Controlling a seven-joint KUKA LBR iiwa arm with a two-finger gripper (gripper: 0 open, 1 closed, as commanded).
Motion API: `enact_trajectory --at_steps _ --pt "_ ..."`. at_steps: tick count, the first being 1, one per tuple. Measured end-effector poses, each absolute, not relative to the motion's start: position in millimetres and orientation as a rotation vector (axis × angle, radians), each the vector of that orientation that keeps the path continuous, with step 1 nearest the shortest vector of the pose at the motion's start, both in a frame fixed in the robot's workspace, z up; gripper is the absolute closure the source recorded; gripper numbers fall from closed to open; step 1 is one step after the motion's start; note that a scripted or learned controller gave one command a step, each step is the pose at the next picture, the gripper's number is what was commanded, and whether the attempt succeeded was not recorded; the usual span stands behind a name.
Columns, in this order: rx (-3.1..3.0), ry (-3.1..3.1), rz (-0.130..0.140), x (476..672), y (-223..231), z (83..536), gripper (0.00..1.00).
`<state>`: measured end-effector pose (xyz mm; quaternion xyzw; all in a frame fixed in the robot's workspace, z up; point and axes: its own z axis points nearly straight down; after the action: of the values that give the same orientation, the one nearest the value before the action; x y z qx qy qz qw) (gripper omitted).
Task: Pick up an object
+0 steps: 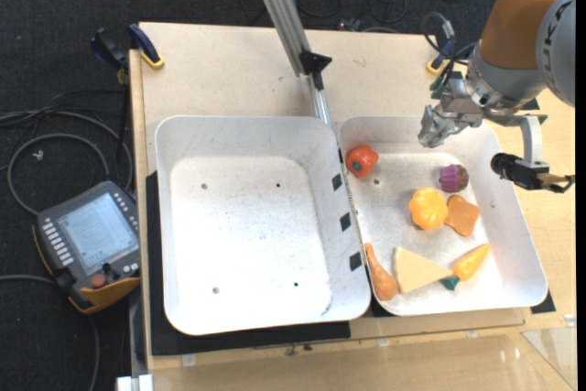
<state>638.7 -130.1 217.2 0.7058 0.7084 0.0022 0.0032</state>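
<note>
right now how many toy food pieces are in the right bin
7: tomato at the left wall, purple piece, yellow pepper, orange chunk, carrot, cheese wedge, small carrot. None seem hidden.

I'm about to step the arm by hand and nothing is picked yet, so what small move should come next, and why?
Probably ease the gripper down and slightly toward the purple toy, the nearest item. The gripper hangs over the far part of the right bin with nothing between its fingers, and that toy sits apart from the yellow pepper and orange piece, which touch.
</note>
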Motion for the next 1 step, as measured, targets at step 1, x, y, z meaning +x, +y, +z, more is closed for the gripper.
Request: enact_trajectory --at_steps 1 --pt "2.212 2.223 0.006 638.7 -122.8 263.0 1.00"
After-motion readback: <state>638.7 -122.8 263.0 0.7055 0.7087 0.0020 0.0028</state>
